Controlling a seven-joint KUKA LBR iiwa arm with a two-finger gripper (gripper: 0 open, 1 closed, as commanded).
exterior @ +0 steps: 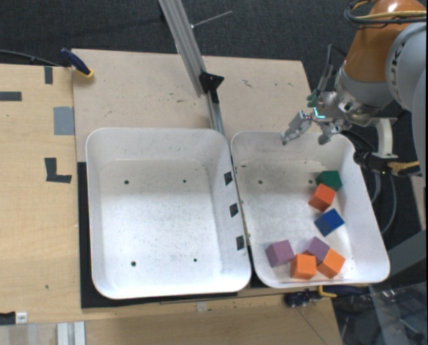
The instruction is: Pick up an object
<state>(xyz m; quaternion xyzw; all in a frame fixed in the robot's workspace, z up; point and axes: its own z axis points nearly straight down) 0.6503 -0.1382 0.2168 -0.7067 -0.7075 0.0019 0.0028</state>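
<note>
Since nothing is seen between the fingers of the tool (pixel 308 131), the task is judged to be at its start: no block has been lifted, and the reach down, the grasp and the lift are all left to do.

Nearest the camera, at the lower end of the right bin (pixel 271 160), a cluster is formed by a purple cube (pixel 279 252), an orange cube (pixel 303 266), a second purple cube (pixel 317 247) and a second orange cube (pixel 332 263), the last three touching or nearly so. Further up along the right wall, a blue cube (pixel 329 221), an orange block (pixel 322 196) and a green block (pixel 329 179) are lined up close together. All are small, matte and sharp-edged, and may be foam or painted wood. Both bins are shallow white trays with rounded corners and speckled floors; a few dark dots are marked on the floor of the left bin (pixel 156 214). The surface (pixel 142 92) is seen as pale, scuffed board.

Farthest away, the tool is held over the far rim of the right bin, well apart from the cubes, with its metal fingers spread fairly wide and holding nothing. Behind it, the grey arm with its orange band (pixel 375 49) is seen.
</note>
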